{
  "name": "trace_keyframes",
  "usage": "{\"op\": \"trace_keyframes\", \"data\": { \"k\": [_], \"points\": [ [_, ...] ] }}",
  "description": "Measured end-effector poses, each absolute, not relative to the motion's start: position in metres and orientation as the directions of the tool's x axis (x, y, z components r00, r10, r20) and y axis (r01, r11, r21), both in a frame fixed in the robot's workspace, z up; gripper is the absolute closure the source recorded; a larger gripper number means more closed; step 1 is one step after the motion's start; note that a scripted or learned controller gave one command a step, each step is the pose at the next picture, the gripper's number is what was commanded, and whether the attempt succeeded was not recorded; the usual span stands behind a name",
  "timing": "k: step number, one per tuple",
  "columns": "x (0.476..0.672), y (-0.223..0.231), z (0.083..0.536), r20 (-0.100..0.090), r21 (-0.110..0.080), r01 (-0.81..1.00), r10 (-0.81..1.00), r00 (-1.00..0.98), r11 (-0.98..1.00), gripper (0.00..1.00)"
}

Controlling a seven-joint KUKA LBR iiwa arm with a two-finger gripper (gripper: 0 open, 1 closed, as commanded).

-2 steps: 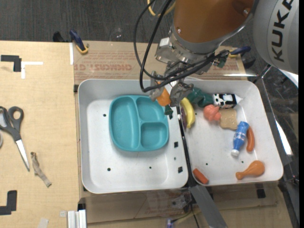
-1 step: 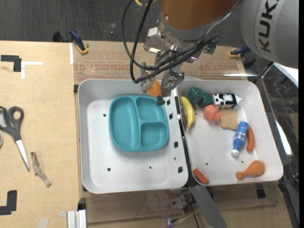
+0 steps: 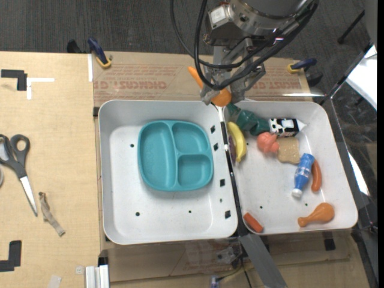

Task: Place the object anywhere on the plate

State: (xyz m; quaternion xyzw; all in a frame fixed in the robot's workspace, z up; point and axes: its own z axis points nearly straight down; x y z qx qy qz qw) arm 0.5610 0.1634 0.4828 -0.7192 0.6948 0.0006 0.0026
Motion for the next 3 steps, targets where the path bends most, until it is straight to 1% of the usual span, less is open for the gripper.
{"op": "trace_keyframes", "data": {
  "k": [1,2,3],
  "points": [
    [0.572,0.219,0.47,-0.005,-0.002,-1.0,-1.0,0.023,-0.023,1.0],
    [0.576,0.143,0.492,-0.004,-0.003,-0.998,-0.998,0.068,-0.068,1.0],
    [0.578,0.143,0.5,-0.009,-0.005,-0.998,-0.998,0.061,-0.061,1.0]
  ]
}}
